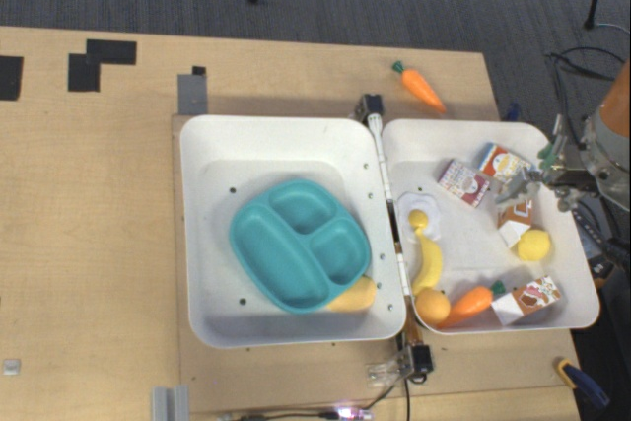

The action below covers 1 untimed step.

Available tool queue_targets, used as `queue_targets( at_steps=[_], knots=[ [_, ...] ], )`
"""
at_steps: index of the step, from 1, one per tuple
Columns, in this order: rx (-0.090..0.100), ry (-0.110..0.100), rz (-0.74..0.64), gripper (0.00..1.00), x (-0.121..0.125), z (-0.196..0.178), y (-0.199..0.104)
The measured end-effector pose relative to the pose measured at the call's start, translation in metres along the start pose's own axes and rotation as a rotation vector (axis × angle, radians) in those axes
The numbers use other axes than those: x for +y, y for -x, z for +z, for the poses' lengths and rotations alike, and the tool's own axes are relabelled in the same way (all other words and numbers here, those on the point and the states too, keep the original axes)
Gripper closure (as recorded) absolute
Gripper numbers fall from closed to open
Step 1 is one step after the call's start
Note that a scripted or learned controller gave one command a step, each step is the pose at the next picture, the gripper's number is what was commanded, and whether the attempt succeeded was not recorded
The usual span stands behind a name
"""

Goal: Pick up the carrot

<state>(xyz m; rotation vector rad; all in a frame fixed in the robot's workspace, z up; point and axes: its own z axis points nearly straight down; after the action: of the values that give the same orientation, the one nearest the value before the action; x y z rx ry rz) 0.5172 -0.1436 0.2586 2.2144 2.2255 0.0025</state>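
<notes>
Two carrots face you: one carrot (474, 301) lies in the right bin (584, 309) near its front wall, between an orange (432, 308) and a small carton (527, 299), just beside both; the other carrot (421, 88) rests on the bench (89, 232) behind the bins, well apart from everything inside them. Your end effector (545, 172) sits at the right bin's far right side, above a brown item (518, 211) and near a lemon (533, 245); you cannot tell from this slant how it stands or whether anything is in it. A banana (428, 260) lies along the right bin's left side, with two more cartons (481, 173) toward the back. Over in the left bin (207, 163), a teal divided tray (301, 243) lies with a yellow piece (353, 297) at its front edge.
</notes>
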Motion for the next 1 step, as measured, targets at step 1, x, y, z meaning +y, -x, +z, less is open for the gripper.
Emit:
queue_targets(
  at_steps=[1],
  knots=[
    [0.001, -0.002, 0.39, 0.0, -0.0299, -0.0024, -0.0215]
  ],
)
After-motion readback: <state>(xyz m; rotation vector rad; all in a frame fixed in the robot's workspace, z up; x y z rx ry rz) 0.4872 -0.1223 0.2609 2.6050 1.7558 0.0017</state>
